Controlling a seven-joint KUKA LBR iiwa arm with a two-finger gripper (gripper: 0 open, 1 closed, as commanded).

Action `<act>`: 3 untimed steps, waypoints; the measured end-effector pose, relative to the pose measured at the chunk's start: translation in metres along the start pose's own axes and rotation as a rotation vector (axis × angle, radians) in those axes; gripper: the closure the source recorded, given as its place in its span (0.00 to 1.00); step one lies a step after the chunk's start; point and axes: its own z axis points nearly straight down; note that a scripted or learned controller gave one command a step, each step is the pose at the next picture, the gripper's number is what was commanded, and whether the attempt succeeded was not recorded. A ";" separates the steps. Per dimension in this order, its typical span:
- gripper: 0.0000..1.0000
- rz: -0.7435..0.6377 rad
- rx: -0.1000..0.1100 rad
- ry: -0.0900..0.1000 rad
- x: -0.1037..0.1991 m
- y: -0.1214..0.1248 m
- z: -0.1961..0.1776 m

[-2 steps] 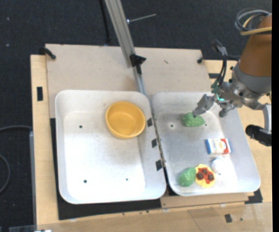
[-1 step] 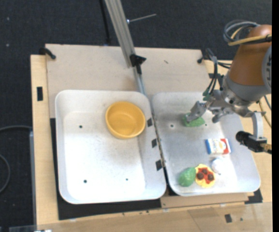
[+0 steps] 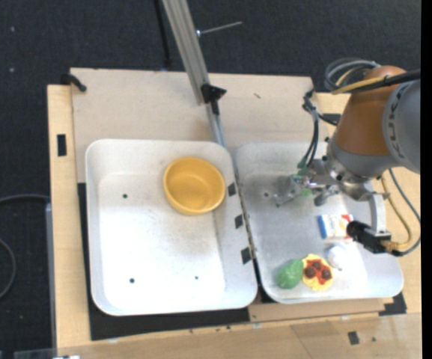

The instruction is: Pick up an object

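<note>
A yellow bowl (image 3: 194, 185) sits upright in the left bin (image 3: 118, 275), near its back right corner. In the right bin (image 3: 275, 230) lie a green lump (image 3: 290, 274), a yellow and red toy (image 3: 318, 271), a small blue, white and orange box (image 3: 333, 225) and a small white object (image 3: 337, 256). My gripper (image 3: 284, 194) hangs over the upper middle of the right bin, pointing left, well apart from these things. Nothing shows in it.
A slanted metal post (image 3: 189, 43) rises from behind the bins, its foot near the back edge between them. The arm's grey and orange wrist (image 3: 365, 133) and its cables cover the right bin's back right corner.
</note>
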 end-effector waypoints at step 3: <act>1.00 0.000 -0.012 0.000 -0.007 -0.005 -0.030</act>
